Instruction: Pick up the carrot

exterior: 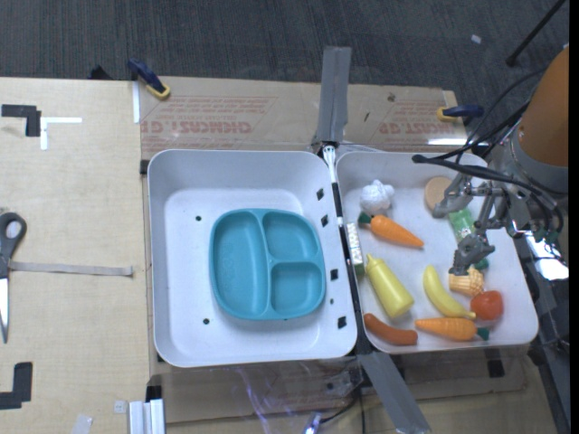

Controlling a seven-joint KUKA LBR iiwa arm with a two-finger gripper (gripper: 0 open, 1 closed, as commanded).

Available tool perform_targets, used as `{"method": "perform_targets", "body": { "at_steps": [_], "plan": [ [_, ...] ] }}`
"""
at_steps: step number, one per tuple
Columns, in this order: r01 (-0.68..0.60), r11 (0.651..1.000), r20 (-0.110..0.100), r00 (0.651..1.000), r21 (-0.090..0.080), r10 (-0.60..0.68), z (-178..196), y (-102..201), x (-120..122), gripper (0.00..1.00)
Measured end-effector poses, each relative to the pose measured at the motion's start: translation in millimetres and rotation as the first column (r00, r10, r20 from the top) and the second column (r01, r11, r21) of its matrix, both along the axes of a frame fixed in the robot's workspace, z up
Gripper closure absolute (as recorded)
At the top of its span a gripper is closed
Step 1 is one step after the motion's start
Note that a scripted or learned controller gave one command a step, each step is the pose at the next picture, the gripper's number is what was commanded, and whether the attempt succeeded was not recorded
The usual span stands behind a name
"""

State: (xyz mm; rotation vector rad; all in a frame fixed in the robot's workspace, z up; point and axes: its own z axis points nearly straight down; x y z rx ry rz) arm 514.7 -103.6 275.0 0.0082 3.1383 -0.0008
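Observation:
An orange carrot (395,231) with a green top lies in the upper left part of the right bin (516,337). A second carrot (447,329) lies along that bin's front wall. My gripper (460,228) hangs over the bin's right half, to the right of the upper carrot and clear of it. Its two grey fingers (450,199) stand apart, so it is open. A small green item (461,221) shows in the gap between them; I cannot tell whether they touch it.
The right bin also holds a white garlic bulb (376,194), a tan round piece (438,189), a yellow bottle (387,284), a banana (442,292), corn (467,284), a tomato (487,305) and a sausage (391,331). A teal divided plate (268,263) lies in the left bin (172,242).

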Motion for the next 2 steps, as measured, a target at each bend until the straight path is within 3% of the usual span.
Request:
{"method": "perform_targets", "body": {
  "at_steps": [1, 2],
  "plan": [
    [0.227, 0.974, 0.021, 0.974, 0.002, -0.227, -159.2, 8.3, 37.0, 0.0],
    [0.224, 0.975, 0.025, 0.974, 0.001, -0.224, -149.9, 8.6, 38.5, 1.0]
  ]
}}
